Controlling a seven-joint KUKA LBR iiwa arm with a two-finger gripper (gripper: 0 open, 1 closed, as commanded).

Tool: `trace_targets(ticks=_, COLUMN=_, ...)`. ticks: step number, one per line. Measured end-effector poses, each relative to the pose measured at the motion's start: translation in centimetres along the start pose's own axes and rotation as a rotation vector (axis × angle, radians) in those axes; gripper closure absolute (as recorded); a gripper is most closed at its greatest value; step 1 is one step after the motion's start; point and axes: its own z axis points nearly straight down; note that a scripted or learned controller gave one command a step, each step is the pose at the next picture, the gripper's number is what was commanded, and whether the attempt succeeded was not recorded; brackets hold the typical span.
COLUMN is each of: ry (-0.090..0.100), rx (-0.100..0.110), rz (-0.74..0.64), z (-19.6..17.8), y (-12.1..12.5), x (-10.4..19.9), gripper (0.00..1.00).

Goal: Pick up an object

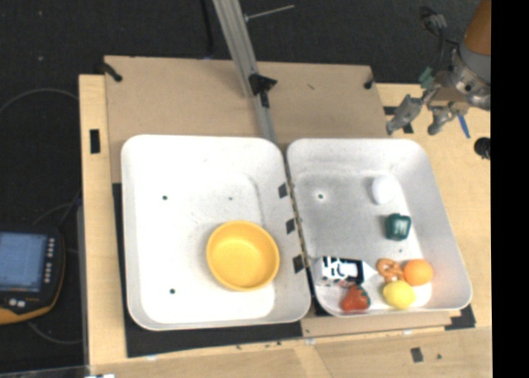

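Hovering at two o'clock, beyond the right bin (430, 169)'s far corner, pincer (421, 118) spread and grasping nothing. Sitting clustered at five o'clock in that bin, likely having slid together: orange (418, 271), lemon (399, 294), strawberry (355, 299). Resting alone in the left bin (165, 169), yellow bowl (242, 255).

The arm (478, 29) is cut off by the right edge of the view, so that only its orange band and wrist are seen above the claw (421, 117). The metal pole (235, 37) is cut off by the top edge. The handheld screen (29, 275) is cut off at the left edge. The small black-and-white object (341, 270) in the right bin (331, 169) is too blurred to be identified, and the pale object (383, 189) is hardly told from the white floor.
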Motion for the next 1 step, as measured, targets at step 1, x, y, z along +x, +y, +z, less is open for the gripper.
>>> trace_targets(ticks=1, ry=-0.001, rx=0.001, rz=-0.001, z=-0.01, y=-0.02, x=-0.04, gripper=0.00)
